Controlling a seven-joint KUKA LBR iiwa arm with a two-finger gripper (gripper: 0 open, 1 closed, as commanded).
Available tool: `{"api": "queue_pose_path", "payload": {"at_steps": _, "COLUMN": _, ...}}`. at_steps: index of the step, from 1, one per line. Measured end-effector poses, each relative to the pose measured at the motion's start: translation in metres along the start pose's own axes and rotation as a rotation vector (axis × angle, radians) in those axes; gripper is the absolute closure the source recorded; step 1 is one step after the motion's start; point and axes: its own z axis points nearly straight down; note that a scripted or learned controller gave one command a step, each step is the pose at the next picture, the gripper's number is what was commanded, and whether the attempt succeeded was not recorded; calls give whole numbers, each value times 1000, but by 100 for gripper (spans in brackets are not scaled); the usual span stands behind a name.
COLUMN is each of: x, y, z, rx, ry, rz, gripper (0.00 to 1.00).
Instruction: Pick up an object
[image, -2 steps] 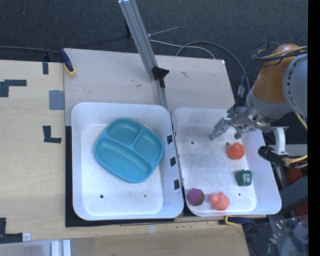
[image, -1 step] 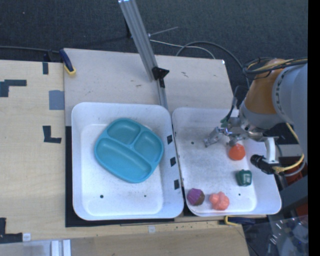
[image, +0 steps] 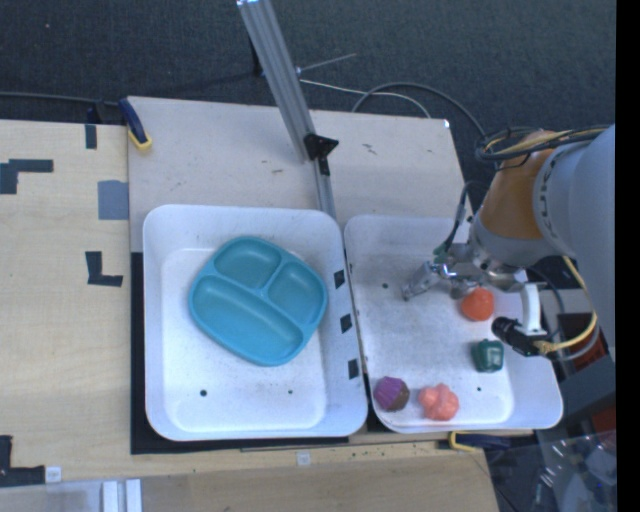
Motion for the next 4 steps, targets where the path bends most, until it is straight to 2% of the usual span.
{"api": "queue_pose_path", "payload": {"at_steps": 1, "x": 1, "y": 0, "z": -11, "rx": 0, "ry": 1, "rz": -1, "gripper": 100}}
{"api": "queue_pose_path", "payload": {"at_steps": 2, "x": 6, "y": -8, "z": -65, "rx": -6, "ry": 1, "rz": 0, "gripper": 100}}
{"api": "queue_pose_path", "payload": {"at_steps": 4, "x": 14, "y": -8, "z": -178, "rx": -8, "ry": 0, "rz": 0, "gripper": 100}}
